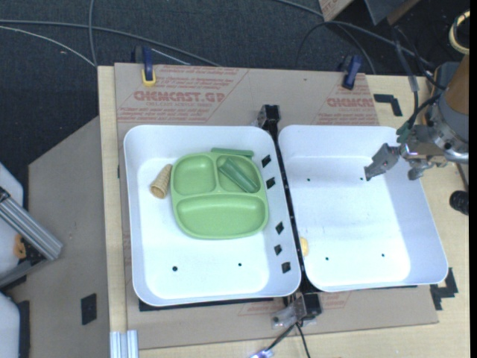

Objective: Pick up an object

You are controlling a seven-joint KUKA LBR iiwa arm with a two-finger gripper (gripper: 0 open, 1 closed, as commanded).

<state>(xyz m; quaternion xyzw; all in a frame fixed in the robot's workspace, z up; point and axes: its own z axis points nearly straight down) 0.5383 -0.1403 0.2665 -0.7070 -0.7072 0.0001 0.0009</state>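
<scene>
A green divided plate (218,196) lies in the left bin (149,274), with a dark green elongated piece (240,174) in its upper right compartment. A tan cone (159,181) rests against the plate's left edge. A flat green strip (232,153) peeks out behind the plate. My gripper (393,170) hangs over the upper right part of the right bin (373,274), far from the plate. Its fingers stand open with nothing between them.
A small yellow-orange item (303,248) sits at the right bin's left wall. Black clips run along the divide between the bins (277,200). Cables cross the dark floor behind the bench, and clamps (149,69) hold the board's far edge.
</scene>
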